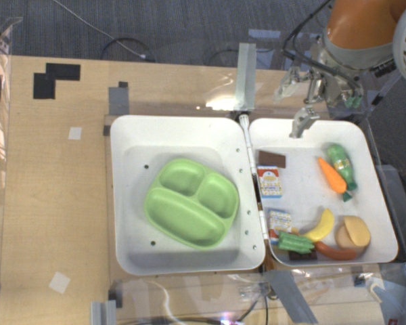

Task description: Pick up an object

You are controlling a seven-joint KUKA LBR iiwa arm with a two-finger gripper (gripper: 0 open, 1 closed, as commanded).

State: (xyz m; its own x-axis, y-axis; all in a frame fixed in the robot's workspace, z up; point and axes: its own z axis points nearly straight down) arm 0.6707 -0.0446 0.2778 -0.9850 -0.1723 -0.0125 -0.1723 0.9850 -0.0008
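Two bins | we see the gripper over the right bin's upper edge, finger state unreadable | carrot upper right, banana lower centre, both free | open floor mid-bin | left bin holds green divided plate.

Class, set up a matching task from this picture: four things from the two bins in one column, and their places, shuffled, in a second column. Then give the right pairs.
Things:
1. green divided plate
2. carrot
3. banana
4. brown block

Places:
A. right bin, near its front edge
B. left bin
C. right bin, beside the green packet
D. right bin, against the divider side, above the small carton

Pairs: 1-B, 2-C, 3-A, 4-D
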